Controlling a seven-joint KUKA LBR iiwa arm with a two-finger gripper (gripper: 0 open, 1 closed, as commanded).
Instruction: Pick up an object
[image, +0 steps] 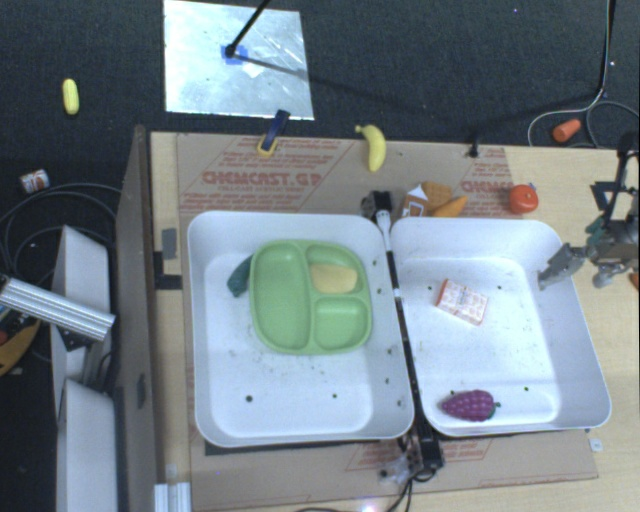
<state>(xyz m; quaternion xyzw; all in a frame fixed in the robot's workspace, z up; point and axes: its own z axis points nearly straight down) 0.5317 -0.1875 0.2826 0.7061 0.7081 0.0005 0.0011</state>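
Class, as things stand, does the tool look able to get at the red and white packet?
Probably yes: the packet lies alone in the right bin, with the tool at the rim nearby.

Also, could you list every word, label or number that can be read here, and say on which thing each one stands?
"CHEMCAST GP": red print on the brown cardboard sheet behind the left white plastic bin.
Same red print behind the right white plastic bin: partly covered, unreadable.
Small red-and-white packet in the right bin: print too small to read.
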